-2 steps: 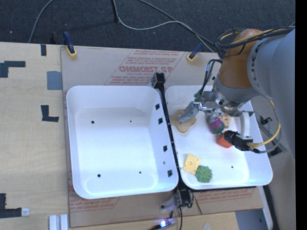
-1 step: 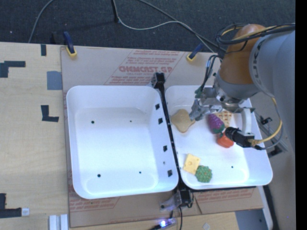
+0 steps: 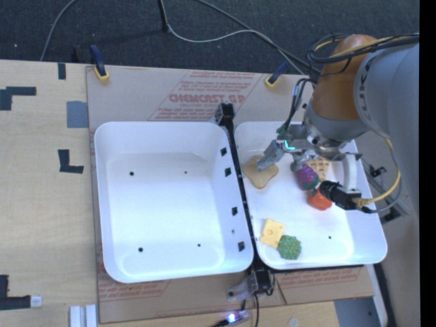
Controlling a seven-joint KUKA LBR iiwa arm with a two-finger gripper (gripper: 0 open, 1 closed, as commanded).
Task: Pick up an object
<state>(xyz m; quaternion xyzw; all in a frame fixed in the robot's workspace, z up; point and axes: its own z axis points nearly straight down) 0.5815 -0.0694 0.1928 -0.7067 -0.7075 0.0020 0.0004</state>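
We see two shallow white bins side by side on a cardboard sheet (image 3: 197, 101) whose upper part carries red printing; the top line reads roughly "CHEMCAST GP", and the smaller lines beneath are too fine to read. The left bin (image 3: 109, 182) fills the middle of the frame, and the right bin (image 3: 364, 244) sits toward the lower right.

The grey arm (image 3: 368, 80) with its orange band enters from the upper right, and the gripper (image 3: 286, 150) hangs over the upper part of the right bin. One grey finger (image 3: 270, 154) slants down to the left and touches or overlaps a tan, flat piece (image 3: 261, 174) lying near the divider. We cannot tell how the gripper is set.

Just right of the gripper lie a purple object (image 3: 306, 176) and a red-orange one (image 3: 318, 200), close together. Lower in the bin, a yellow block (image 3: 272, 232) lies just beside a green, bumpy object (image 3: 289, 247).
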